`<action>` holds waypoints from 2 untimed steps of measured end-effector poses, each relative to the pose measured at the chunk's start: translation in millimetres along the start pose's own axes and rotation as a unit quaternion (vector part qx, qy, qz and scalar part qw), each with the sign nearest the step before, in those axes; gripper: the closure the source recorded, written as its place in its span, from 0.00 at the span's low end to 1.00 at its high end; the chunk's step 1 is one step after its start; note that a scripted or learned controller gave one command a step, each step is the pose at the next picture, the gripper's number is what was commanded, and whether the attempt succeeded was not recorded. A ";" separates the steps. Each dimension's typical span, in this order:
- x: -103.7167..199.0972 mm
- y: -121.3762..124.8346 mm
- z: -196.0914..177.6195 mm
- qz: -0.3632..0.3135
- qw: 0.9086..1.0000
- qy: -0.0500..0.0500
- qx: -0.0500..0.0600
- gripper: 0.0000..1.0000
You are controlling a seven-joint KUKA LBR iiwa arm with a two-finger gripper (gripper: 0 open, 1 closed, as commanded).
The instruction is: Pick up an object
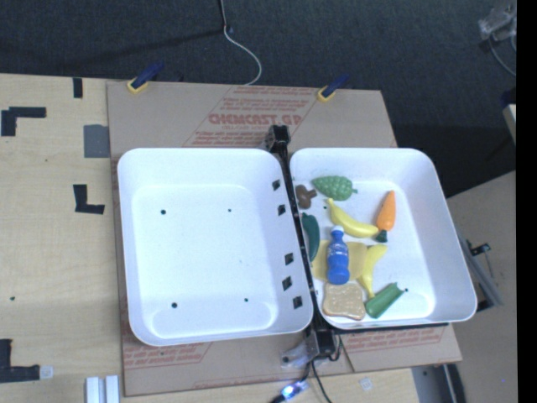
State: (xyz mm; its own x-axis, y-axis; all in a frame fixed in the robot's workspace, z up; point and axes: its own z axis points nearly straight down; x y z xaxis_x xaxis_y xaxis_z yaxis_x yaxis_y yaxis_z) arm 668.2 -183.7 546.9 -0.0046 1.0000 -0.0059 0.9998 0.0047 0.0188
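Sensibly, since the gripper's opening cannot be told, the arm would do well to choose the carrot (386, 211), lying at about two o'clock in the right bin (419, 168), apart from the crowded banana (352, 223) and bottle (337, 258).

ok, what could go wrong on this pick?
The toys are packed tight: the blue bottle lies against the yellow banana, so a grasp may snag both. The dark green piece hugs the right bin's dividing wall, leaving little finger room. The toast slice lies flat, so it may slip.
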 end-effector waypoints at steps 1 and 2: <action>-9.8 -4.2 165.7 0.002 1.000 0.005 0.018 1.00; 7.2 -21.0 17.2 0.001 1.000 0.001 0.001 1.00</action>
State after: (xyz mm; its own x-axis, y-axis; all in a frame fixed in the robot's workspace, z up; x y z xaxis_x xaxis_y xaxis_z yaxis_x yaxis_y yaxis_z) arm 647.6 -176.8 529.2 -0.0035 1.0000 -0.0046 0.9999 0.0036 0.0159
